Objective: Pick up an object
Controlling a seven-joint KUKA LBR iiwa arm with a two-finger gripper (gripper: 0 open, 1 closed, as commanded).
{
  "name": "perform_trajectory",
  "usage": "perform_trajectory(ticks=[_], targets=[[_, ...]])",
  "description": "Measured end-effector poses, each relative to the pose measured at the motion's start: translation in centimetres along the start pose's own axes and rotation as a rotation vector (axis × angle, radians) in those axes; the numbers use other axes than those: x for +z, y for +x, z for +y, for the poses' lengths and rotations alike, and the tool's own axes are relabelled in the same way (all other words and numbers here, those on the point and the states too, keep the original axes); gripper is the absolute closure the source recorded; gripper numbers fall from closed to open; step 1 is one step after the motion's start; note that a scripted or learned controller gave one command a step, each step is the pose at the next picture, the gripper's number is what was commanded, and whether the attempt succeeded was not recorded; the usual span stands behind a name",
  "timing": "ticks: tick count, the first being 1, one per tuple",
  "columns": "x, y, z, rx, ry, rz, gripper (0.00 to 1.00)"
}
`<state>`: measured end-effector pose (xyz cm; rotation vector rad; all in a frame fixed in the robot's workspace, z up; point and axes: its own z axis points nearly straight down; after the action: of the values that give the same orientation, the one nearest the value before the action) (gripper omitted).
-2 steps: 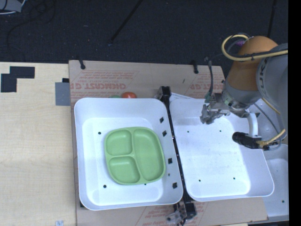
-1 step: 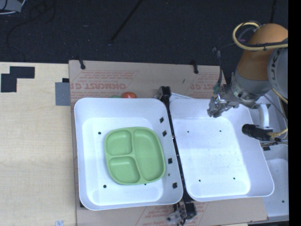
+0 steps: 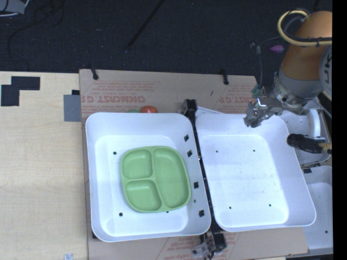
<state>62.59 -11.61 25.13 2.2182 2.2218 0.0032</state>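
Green divided plate [image 3: 155, 179] in left bin [image 3: 103, 129], well apart from jaws [image 3: 254, 118], their opening indiscernible.

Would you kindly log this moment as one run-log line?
gripper: above right bin's far rim | green plate: in left bin, untouched | pick: not yet done

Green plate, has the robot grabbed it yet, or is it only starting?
Only starting, it looks. The green plate lies flat in the left bin, untouched. The gripper hangs over the right bin's far edge, with nothing seen in it. Reaching, gripping and lifting are all left.
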Motion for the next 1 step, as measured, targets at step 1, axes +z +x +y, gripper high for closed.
perform_trajectory(ticks=[1], targets=[[0.64, 6.0, -1.66, -0.001, 0.008, 0.002, 1.0]])
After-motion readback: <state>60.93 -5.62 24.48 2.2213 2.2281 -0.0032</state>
